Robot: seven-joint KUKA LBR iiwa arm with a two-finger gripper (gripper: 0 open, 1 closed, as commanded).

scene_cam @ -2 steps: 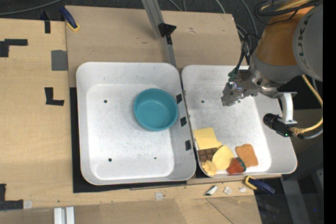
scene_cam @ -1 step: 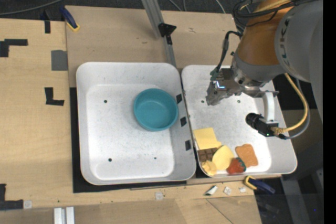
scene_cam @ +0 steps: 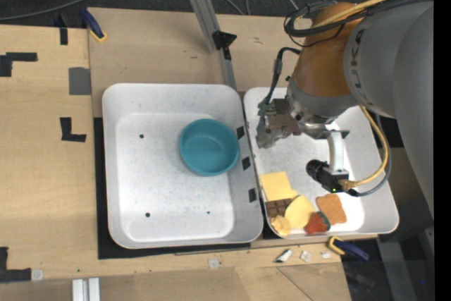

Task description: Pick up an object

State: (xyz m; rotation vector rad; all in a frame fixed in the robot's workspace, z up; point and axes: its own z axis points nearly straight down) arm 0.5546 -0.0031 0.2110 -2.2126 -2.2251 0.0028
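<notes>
While the gripper (scene_cam: 270, 132) is hanging over the right bin (scene_cam: 373, 151), near its left wall, the food pile is lying toward the bin's front, w/ the yellow block (scene_cam: 276, 185) nearest, just past the gripper. Can't tell how the gripper is set; nothing is showing in it. Pile's looking soft, matte: yellow wedge (scene_cam: 297, 209), tan piece (scene_cam: 331, 208), red bit (scene_cam: 317, 223). Left bin's holding a smooth teal bowl (scene_cam: 208, 146), round, upright.

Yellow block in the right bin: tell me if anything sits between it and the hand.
Nothing visible does. The hand hangs above the right bin, and bare bin floor separates it from the yellow block just below in the view.
</notes>
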